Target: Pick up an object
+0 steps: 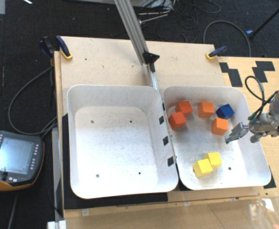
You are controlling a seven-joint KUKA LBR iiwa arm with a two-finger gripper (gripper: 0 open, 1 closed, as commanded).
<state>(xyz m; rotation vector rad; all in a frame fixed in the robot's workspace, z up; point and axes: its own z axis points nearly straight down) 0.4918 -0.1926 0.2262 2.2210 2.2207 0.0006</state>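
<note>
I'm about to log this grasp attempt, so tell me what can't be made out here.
- Pincer, camera view: too small and blurred to tell open from shut.
- Arm: cut off by the right edge.
- Yellow blocks: touching, so whether one rests on the other is unclear.

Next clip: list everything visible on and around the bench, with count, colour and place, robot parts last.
orange blocks: four, orange, upper part of the right bin
blue block: one, blue, right bin, beside the orange ones
yellow blocks: two, yellow, touching, lower part of the right bin
right bin: one, white, right half of the bench
left bin: one, white, left half of the bench
clamps: two, blue and yellow, at the bench's far corners
teach pendant: one, grey and orange, floor left of the bench
claw: one, grey, over the right bin's right side, near the orange blocks
</note>
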